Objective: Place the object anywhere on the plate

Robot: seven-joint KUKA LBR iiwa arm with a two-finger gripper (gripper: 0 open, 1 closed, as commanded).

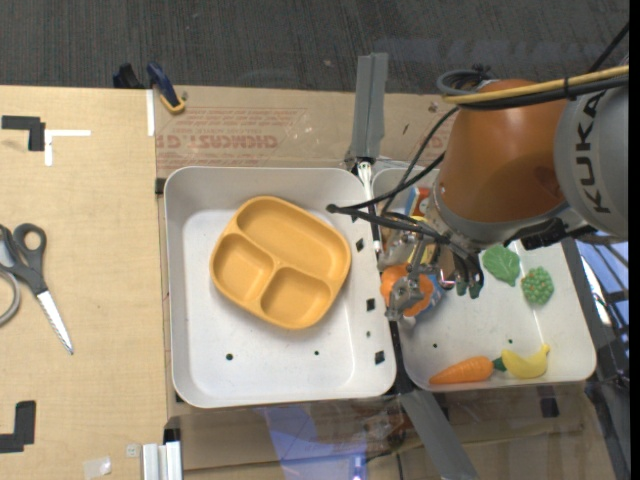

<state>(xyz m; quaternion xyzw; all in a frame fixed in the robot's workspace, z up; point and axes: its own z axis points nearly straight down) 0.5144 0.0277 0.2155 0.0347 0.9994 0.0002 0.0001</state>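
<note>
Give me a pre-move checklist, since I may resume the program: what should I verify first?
1. Plate sits flat in the left bin: ok.
2. Plate compartments free to receive an object: ok.
3. Gripper over the right bin, at its left edge: ok.
4. Object actually held: cannot tell; something orange shows beside the gripper.
5. Carrot, banana, green toys apart from the gripper: ok.

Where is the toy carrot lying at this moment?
The toy carrot lies in the right bin, near its front edge, just left of the yellow banana.
</note>
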